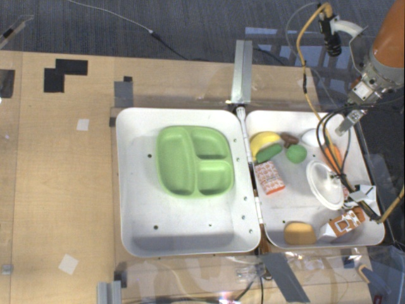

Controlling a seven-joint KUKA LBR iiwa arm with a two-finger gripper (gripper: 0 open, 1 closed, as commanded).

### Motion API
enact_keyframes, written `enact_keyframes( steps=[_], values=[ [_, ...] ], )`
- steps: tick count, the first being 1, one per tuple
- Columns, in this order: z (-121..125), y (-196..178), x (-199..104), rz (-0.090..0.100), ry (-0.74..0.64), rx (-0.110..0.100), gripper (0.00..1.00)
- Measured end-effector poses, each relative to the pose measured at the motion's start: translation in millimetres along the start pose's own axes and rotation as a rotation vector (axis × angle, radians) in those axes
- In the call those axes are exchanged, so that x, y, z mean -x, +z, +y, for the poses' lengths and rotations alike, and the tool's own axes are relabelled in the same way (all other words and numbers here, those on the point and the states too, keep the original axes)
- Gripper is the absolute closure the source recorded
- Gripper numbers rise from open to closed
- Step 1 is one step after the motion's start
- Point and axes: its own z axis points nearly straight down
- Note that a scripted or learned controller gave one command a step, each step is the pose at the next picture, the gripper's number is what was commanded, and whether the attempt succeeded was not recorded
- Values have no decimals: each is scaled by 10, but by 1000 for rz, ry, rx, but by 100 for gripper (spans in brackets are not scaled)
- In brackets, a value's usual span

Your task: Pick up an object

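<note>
Along the right edge of the bench, above the far right corner of the right bin [373,233], we see the grey arm [389,37] with its orange band reaching in, wrapped in yellow and black cables. Its claw [345,124] hangs over that far corner, too small and cluttered by cables for us to tell how it is set or whether it has hold of anything.

Toward the left stands the left bin [136,189], and a green divided plate [193,160] with three compartments lies flat near its middle.

We count several things for picking in the right bin. A yellow round object [262,139] sits near its far left corner, with a dark green piece [269,152] touching its near side. Just beside these, toward the right, lies a brown object [290,139] and a green ball [296,154]. A red and white packet [269,177] lies along the left wall, near the middle. A white bowl [324,183] rests tilted toward the right side, with an orange stick [334,157] just beyond it. A tan bun-like object [299,233] lies by the near edge, and a brown and white carton [347,221] sits in the near right corner.
</note>
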Motion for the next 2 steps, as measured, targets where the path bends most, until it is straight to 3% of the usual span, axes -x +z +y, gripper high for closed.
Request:
enact_keyframes(
  steps=[1, 2],
  values=[
    [-14, -517, -65, -2, -117, 3, 100],
    [362, 453, 309, -3, -434, 2, 100]
  ],
)
